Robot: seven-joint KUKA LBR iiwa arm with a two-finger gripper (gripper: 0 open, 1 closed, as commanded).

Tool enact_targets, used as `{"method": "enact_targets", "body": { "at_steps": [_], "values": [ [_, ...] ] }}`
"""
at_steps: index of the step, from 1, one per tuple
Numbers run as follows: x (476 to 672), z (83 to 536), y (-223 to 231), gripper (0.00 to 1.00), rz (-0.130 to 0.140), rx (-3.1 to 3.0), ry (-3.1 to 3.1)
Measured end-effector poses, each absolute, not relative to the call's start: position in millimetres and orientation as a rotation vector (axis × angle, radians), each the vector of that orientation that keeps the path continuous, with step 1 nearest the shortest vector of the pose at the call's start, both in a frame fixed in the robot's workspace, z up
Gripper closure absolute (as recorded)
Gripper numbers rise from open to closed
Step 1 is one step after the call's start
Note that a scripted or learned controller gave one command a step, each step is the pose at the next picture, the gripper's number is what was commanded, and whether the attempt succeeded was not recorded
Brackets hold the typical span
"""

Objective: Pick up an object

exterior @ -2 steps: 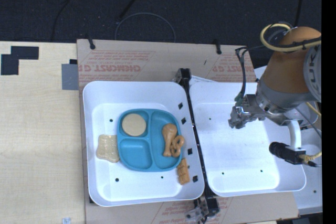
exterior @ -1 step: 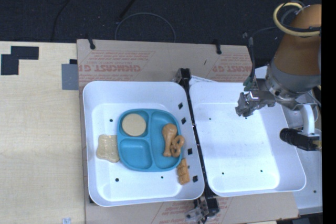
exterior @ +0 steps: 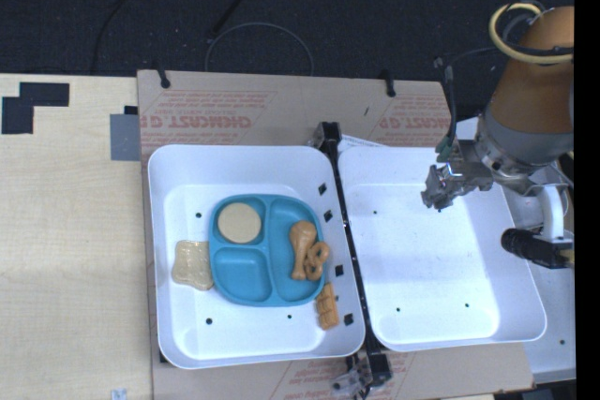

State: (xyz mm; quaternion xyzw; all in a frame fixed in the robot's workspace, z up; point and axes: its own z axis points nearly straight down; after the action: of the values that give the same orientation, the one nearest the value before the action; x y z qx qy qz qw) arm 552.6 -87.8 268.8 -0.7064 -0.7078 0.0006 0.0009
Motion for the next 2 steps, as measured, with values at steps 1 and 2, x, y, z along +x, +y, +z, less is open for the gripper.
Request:
{"method": "enact_targets", "body": {
  "at_steps": [1, 2],
  "values": [
    [552.2, 268, -32, 1.0, 0.003, -2.215, -2.223],
    [564.7, 250, 16, 1.0, 0.005, -2.214, -2.222]
  ]
}}
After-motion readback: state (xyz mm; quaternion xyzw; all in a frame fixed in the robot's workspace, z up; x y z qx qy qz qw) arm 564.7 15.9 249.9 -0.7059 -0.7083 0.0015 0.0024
